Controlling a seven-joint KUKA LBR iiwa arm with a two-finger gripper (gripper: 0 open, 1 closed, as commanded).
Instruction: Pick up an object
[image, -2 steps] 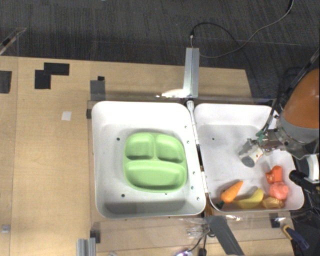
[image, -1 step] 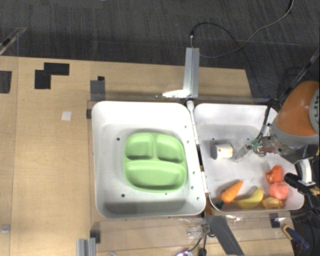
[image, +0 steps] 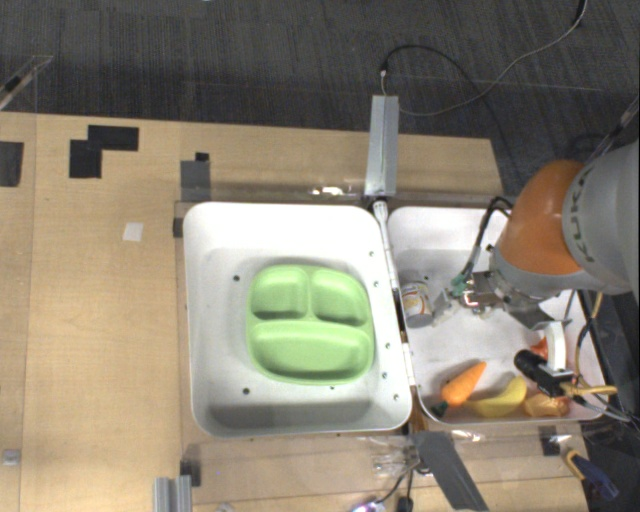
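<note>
The carrot (image: 464, 383) and banana (image: 503, 397) lie along the right bin's (image: 440, 232) near edge — unpicked. The hand (image: 478, 293) hovers mid-bin, grip unreadable; next it needs a descent onto one object.

light wooden bench (image: 90, 330) with black patches (image: 103, 146) near its far left corner; dark grey carpet floor (image: 250, 60) beyond the far edge, crossed by a black cable (image: 470, 95).

place: robotics lab | cues: wooden bench (image: 90, 330) with black markers, two white bins (image: 200, 300), loose cables (image: 470, 90), carpet floor (image: 250, 60)
</note>
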